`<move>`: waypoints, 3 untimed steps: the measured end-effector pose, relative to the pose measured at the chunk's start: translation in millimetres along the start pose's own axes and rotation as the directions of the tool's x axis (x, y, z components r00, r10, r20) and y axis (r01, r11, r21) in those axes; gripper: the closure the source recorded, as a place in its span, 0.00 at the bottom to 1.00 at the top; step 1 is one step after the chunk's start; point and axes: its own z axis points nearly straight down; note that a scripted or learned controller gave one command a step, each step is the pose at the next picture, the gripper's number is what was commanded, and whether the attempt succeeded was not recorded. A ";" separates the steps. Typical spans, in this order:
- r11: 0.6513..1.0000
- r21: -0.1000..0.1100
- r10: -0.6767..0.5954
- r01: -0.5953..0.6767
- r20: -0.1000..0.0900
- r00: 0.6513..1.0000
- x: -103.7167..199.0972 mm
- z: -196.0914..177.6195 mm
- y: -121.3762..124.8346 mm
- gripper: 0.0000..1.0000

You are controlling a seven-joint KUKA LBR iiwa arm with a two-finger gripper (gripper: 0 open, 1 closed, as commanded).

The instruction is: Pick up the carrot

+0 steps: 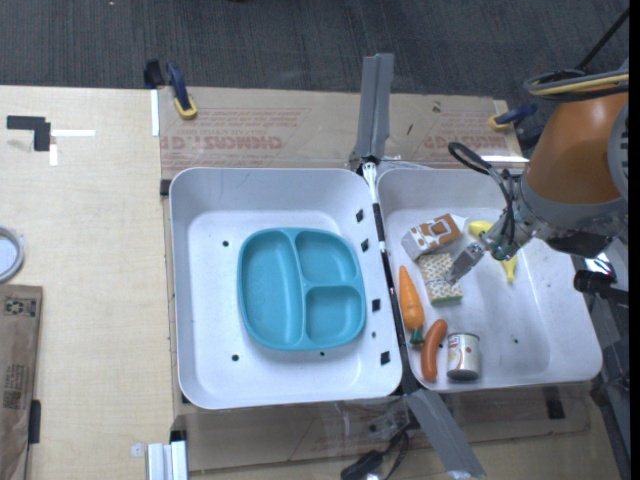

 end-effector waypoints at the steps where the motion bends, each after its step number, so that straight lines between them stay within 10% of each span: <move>1: 0.983 0.001 -0.183 0.183 -0.001 0.983 21.8 57.5 2.0 0.00; 2: 0.978 0.001 0.210 -0.210 0.000 0.978 -13.5 57.4 -10.8 0.00; 3: 0.997 0.000 0.075 -0.075 0.001 0.997 4.0 56.8 24.8 0.00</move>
